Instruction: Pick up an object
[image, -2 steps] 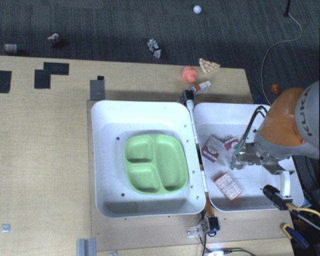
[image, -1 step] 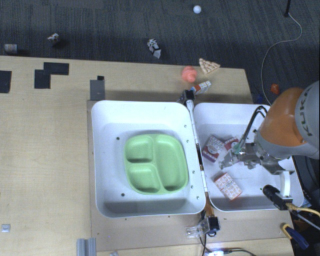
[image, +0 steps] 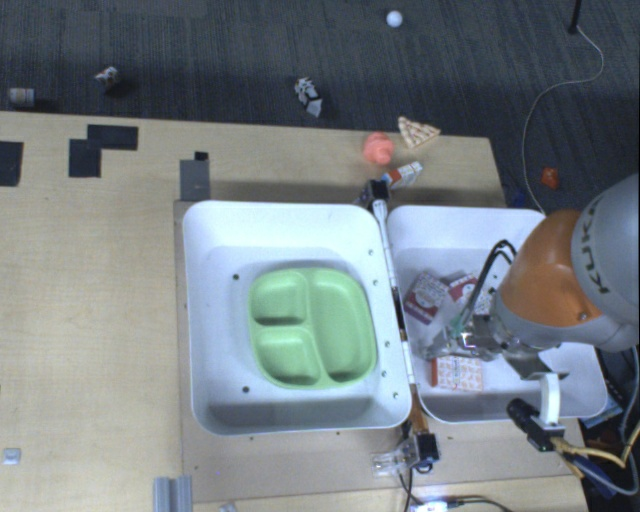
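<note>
Glossy green sectioned tray (image: 312, 326); smooth white bin (image: 205, 300).

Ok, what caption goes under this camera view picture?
Robot arm reaching into the right bin; green tray in the left.

Red-white packets (image: 432, 294), patterned card (image: 458, 374) flat in right bin (image: 440, 225).

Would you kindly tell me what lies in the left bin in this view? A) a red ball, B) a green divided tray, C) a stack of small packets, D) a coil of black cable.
B: the green divided tray, with three compartments, lies in the middle of the left bin; the small packets lie in the right bin, where the arm reaches down.
</note>
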